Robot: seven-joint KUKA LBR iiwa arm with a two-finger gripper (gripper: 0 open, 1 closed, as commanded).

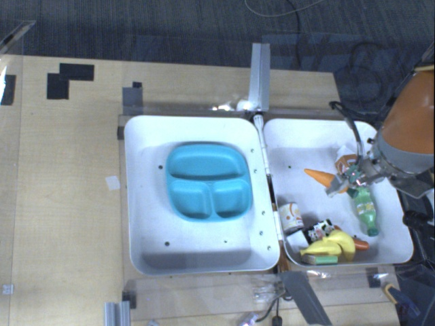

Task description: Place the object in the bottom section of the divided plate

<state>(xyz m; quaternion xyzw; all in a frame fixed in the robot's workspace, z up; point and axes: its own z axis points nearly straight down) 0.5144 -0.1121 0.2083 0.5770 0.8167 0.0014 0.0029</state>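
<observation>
Tool (348, 180) state you cannot tell; it sits low in your right bin (319, 136), among an orange carrot (321, 176) and green bottle (365, 209). Blue divided plate (207, 182) lies in the left bin (146, 182).

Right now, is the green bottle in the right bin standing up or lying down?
Lying down. The green bottle rests on its side on the right bin floor, just below the pincer.

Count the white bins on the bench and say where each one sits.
2. The left bin holds the blue divided plate. The right bin, touching it side by side, holds the small objects, with the arm reaching in over it.
</observation>
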